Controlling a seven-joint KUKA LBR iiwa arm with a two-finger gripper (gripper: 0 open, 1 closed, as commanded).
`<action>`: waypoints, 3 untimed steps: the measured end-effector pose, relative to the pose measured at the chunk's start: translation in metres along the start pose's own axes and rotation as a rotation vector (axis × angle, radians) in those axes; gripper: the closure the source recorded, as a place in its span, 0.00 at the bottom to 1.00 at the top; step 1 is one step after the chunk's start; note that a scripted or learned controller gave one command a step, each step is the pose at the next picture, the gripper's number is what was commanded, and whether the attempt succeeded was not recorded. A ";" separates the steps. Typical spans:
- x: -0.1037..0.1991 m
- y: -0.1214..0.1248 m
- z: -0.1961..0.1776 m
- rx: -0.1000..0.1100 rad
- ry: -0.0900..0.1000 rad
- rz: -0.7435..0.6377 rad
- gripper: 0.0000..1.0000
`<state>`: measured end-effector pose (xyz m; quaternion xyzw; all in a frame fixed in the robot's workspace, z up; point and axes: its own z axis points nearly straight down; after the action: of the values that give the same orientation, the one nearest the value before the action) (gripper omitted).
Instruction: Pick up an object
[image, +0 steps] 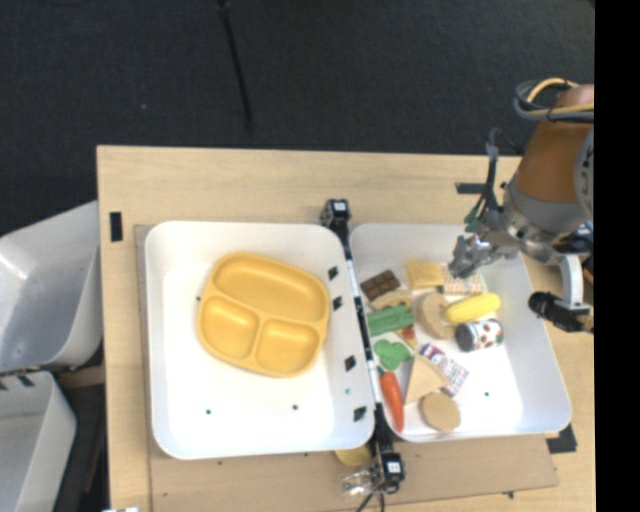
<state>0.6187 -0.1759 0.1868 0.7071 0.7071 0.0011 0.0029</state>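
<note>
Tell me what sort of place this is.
Probably a robotics lab set up for pick-and-place trials. A wooden bench bears two white bins: the left bin holds a yellow divided plate, the right bin a heap of toy food, and the arm's end effector hangs over that heap.

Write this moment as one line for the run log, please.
gripper: above right bin, near pale yellow block | grasp: none seen | left bin: yellow divided plate | status: pick not yet done
</note>
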 end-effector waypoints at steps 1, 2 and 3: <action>0.007 -0.004 -0.006 0.001 0.000 -0.001 1.00; 0.112 -0.029 -0.024 0.001 0.007 -0.012 1.00; 0.222 -0.054 -0.055 -0.002 0.010 -0.015 1.00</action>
<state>0.5648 0.0466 0.2412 0.7019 0.7123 0.0052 0.0000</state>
